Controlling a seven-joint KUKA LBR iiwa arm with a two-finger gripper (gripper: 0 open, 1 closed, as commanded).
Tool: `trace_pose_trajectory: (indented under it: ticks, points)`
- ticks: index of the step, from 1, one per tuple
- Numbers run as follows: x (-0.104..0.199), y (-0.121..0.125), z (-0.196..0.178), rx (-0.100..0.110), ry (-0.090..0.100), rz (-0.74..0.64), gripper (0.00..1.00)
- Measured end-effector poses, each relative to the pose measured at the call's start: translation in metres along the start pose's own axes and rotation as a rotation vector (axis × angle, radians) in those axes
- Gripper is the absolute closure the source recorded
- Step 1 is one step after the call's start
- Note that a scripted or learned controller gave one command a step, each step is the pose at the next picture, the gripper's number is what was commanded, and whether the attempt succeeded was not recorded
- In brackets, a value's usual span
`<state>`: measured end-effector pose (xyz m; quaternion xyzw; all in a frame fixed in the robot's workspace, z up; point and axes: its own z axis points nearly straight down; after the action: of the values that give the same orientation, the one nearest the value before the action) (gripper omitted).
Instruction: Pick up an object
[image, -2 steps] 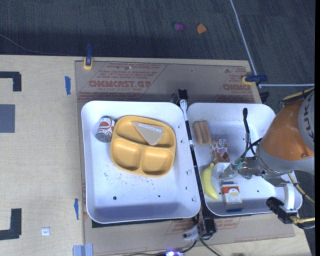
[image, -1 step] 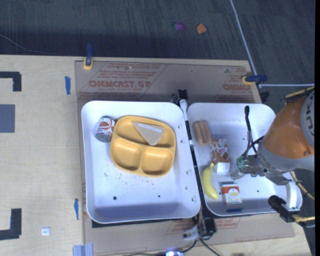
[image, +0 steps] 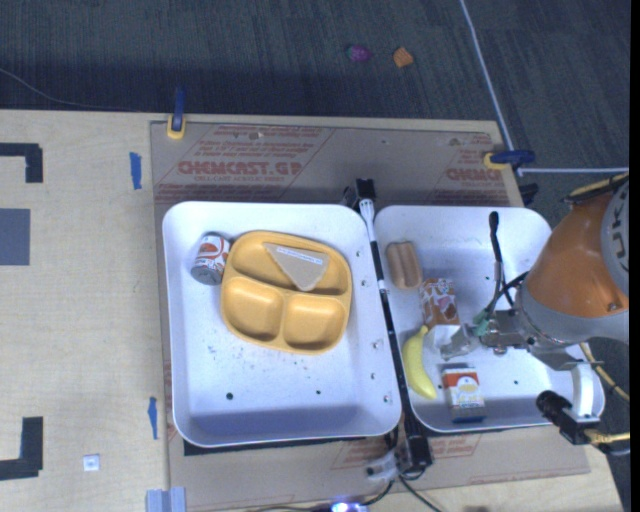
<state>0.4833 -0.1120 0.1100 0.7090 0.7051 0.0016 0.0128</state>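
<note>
The right bin (image: 515, 385) holds a brown sausage-like roll (image: 402, 264), a small printed packet (image: 438, 298), a yellow banana (image: 418, 368) and a small red and white carton (image: 463, 391). My gripper (image: 456, 340) reaches in from the right and hangs low in that bin. It sits just right of the banana, below the packet and above the carton. The arm's orange band (image: 580, 270) and grey wrist cover the bin's right side. I see nothing held in the gripper.
The left bin (image: 260, 395) holds a yellow divided plate (image: 285, 292) with a pale wedge in its top section, and a crushed can (image: 208, 258) at its upper left. A black divider (image: 380, 290) runs between the bins. Clamps sit on the board's far edge.
</note>
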Motion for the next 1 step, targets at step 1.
trace_pose_trajectory:
  ticks: [1]
  points:
    - [0.0181,-0.003,0.0204,0.013,0.011,-0.002,0.0]
